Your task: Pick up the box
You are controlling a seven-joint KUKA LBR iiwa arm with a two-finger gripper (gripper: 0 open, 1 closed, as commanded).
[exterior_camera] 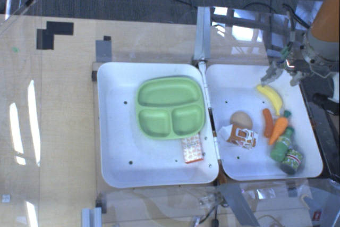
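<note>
The claw [280, 76] hangs over the far right corner of the right bin [313, 167], its two fingers spread apart with nothing between them. The box [242, 136], white and orange with printing too small to read, lies well below and left of the claw, near the right bin's middle, tilted, touching a brown egg-shaped thing [241, 119] just behind it. One yellow banana [271, 97] lies just below the claw. Further down from it are two carrots [274, 124] side by side, then one green bottle [284, 149] whose label cannot be read. Far to the claw's left, across the divider, the left bin [114, 130] holds one green three-compartment plate [171, 107] and one small red-and-white packet [192, 149], its writing blurred, touching the plate's near edge. Both bins sit on the pale wooden bench [53, 141].
</note>
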